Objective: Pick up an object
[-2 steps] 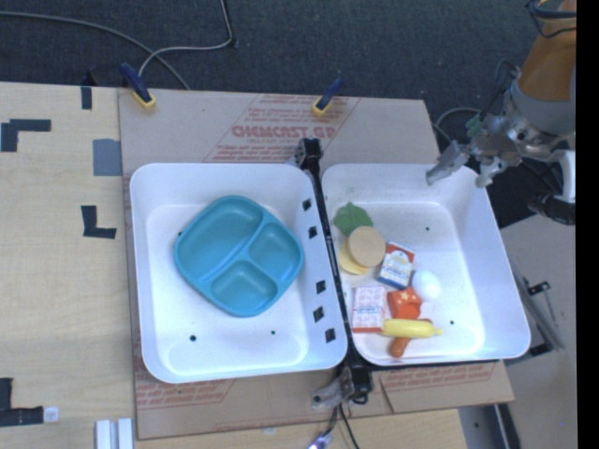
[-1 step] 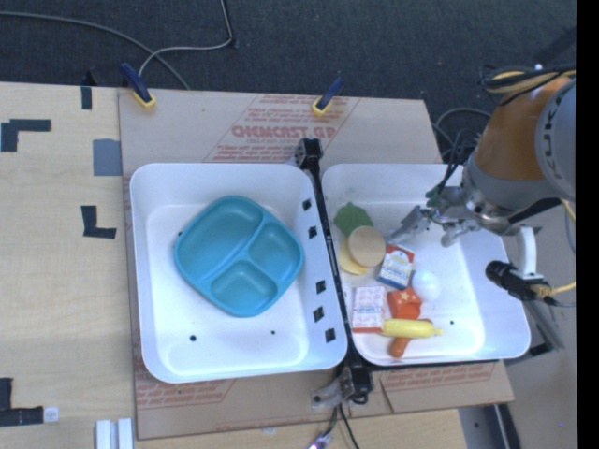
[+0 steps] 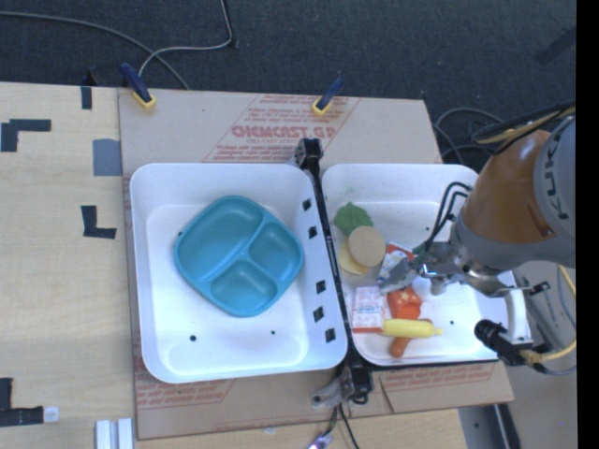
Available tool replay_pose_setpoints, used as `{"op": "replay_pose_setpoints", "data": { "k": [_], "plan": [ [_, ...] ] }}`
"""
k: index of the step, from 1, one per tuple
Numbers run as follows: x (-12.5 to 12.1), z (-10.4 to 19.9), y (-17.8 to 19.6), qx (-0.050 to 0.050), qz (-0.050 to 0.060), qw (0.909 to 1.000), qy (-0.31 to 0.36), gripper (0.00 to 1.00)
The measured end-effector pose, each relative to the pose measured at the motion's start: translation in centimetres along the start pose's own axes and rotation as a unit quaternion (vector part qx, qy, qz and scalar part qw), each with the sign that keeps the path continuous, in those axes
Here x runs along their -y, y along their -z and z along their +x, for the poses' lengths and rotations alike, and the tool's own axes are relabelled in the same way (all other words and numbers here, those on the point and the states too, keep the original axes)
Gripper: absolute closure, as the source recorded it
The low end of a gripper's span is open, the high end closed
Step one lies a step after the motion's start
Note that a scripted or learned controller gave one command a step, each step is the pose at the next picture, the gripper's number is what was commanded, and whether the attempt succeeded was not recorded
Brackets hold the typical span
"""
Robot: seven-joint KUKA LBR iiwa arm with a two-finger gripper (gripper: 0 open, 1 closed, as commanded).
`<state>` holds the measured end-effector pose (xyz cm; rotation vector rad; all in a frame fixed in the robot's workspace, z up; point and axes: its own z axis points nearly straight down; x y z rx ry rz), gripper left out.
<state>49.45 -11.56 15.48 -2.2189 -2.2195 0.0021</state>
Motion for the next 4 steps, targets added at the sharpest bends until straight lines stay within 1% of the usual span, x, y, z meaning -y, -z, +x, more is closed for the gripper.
{"op": "replay_pose_setpoints", "data": {
  "k": [1, 2, 4],
  "plan": [
    [0.3, 0.7, -5.9, 0.003, -0.008, 1.0, -0.001, 0.0],
    [-5.8, 1.8, -6.5, 0.003, -0.008, 1.0, 0.0, 0.0],
    [-14.6, 1.0, -6.5, 0.002, -0.004, 1.0, 0.001, 0.0]
  ]
}}
